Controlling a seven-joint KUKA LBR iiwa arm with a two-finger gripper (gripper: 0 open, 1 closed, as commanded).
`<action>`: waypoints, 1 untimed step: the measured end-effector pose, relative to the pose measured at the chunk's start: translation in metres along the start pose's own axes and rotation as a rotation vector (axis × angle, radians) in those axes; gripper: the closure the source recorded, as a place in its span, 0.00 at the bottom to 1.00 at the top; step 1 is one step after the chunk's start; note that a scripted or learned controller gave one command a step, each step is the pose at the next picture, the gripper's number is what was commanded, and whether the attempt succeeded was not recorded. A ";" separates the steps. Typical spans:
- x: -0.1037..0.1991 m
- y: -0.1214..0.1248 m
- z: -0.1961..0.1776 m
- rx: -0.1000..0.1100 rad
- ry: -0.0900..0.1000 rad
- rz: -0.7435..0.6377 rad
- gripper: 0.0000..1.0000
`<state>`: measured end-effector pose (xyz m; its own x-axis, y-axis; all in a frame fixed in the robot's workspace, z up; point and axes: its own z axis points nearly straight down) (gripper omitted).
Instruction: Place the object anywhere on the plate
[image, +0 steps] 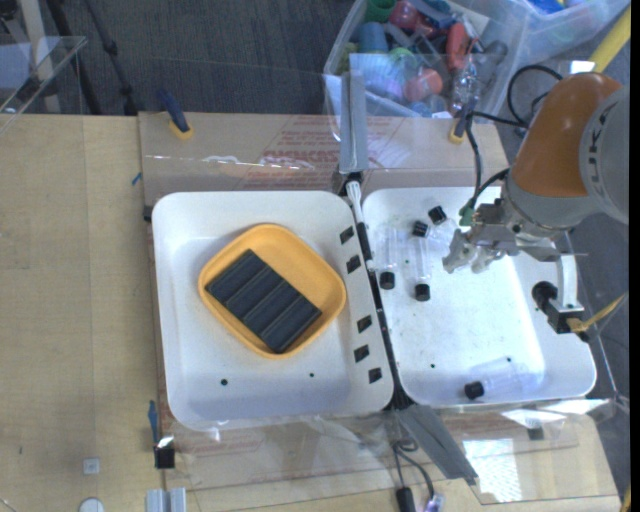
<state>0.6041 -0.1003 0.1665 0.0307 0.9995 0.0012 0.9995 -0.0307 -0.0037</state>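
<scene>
Pale wooden table (60, 300) carries two shallow white bins side by side, with a clear tub of bright odds and ends (440, 45) at its far edge. Inside the left bin (180, 380) an orange plate (272, 288) sits slightly toward the far side, and a dark ribbed rectangular object (262, 293) lies flat across the plate's middle, turned at a slant. Over the far part of the right bin (470, 330) hangs the grey arm (565, 140) with its orange band, the pincer (468, 255) pointing down toward the bin floor; whether the pincer is open or closed cannot be told. Small black pieces (421, 291) lie scattered on the right bin's floor.
</scene>
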 end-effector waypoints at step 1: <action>0.048 -0.013 -0.031 -0.001 0.000 -0.200 1.00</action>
<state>0.5922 -0.0521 0.1981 -0.1690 0.9856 0.0019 0.9856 0.1690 -0.0027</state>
